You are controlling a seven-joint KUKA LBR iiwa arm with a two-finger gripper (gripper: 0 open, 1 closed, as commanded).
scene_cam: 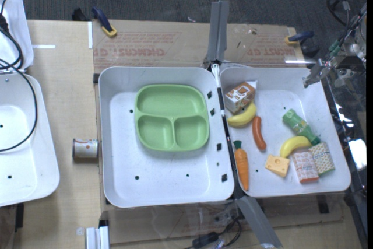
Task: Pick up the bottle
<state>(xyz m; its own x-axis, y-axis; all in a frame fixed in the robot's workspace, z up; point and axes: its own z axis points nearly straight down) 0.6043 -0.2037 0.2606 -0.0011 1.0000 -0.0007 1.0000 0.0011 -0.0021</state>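
Carrot (242,167) lies at right bin's (274,80) near-left edge, w/ cheese wedge (278,165) beside it. Green bottle (299,125) lies tilted towards bin's right side, just above a banana (293,144). Left bin holds green tray (172,117). Gripper at far right: can't tell.

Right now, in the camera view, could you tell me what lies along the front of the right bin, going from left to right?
Carrot → cheese wedge → pink packet → green-patterned packet.
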